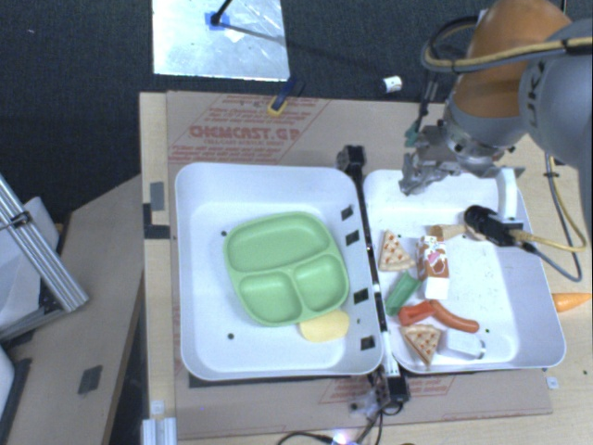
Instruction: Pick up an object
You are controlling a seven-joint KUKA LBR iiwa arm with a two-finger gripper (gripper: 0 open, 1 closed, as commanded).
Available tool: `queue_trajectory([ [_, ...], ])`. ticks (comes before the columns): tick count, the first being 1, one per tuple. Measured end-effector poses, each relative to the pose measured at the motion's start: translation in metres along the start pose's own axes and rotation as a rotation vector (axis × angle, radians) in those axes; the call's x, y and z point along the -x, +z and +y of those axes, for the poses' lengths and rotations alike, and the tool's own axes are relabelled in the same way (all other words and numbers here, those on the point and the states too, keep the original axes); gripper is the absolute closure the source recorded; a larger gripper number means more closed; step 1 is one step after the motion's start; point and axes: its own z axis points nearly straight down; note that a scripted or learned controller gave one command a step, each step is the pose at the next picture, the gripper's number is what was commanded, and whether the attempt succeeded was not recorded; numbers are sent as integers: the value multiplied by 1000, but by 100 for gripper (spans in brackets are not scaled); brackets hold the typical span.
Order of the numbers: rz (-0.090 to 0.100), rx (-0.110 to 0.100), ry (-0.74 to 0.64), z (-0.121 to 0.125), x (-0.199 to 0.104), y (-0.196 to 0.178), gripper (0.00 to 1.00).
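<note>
Arm (523, 82) comes in from the right, upper part of the view. Tool (414, 182) points down over the far left corner of the right bin (496, 281), above bare bin floor. Can't tell how wide the tool is set. Nothing visibly held in it.

Pickable things are all nearer the camera than the tool, along the left half of the right bin:
- pizza slice (394, 251), flat, closest to the tool, near the divider side
- red-and-white cake piece (434, 260), just right of the pizza slice
- green pepper (401, 292), tilted, below the pizza slice
- red sausage (443, 316), lying crosswise, just below the pepper
- toast triangle (422, 342), near the front wall
- white block (463, 345), just right of the toast

Left bin (199, 248) holds 1 green 3-compartment plate (283, 269), flat, roughly centred. A yellow round piece (324, 326) lies at the plate's front edge.

An orange piece (572, 300) lies outside the right bin on the bench (250, 128), at the view's right side.
</note>
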Motion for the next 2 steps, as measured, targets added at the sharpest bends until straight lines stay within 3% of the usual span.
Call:
queue_trajectory([
  [1,1,-1,-1,-11,-50,5,100],
  [2,-1,-2,8,-25,-49,15,100],
])
